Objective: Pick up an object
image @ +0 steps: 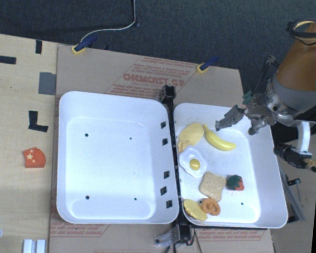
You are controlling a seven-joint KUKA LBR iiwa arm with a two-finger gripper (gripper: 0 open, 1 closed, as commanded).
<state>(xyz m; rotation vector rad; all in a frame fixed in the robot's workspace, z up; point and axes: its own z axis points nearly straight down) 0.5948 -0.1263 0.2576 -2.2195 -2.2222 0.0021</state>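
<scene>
- cardboard sheet (pixel 146 80) under the bins: red print along its far edge, reads roughly "CHEMCAST GP", seen upside-down and partly blurred
- more faint red print lines beside it, too small to read
- no other legible text or numbers

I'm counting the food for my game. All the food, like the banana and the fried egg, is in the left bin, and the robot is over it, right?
Not quite. The camera view shows the banana and the fried egg in the right bin, not the left one. The gripper does hang over that bin with the food.
</scene>
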